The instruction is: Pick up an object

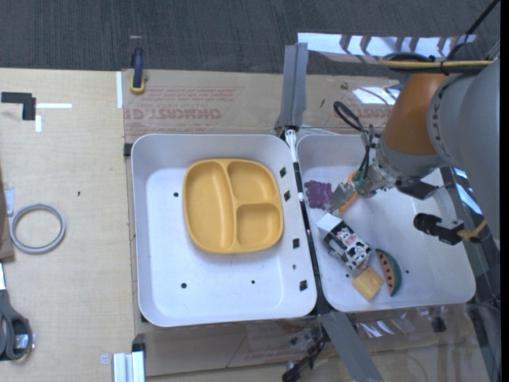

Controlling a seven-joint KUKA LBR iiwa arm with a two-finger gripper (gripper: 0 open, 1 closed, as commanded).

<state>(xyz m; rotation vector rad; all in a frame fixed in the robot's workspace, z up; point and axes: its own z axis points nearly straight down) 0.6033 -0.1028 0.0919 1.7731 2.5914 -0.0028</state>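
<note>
Two shallow white bins are seen from above, side by side on a wooden bench. The left bin [151, 237] holds a yellow divided plate [233, 205] near its middle. In the right bin [445, 281], a purple bunch of grapes [318, 192] lies near the left wall. A black-and-white cow-patterned carton [344, 241] lies just below it, and a yellow cheese wedge [367, 283] and a watermelon slice [390, 270] are grouped beside the carton. The gripper [350, 193] is lowered next to the grapes with something orange at its tip; whether it is parted or closed cannot be told. A roll of grey tape [35, 228] rests on the bench at far left.
</note>
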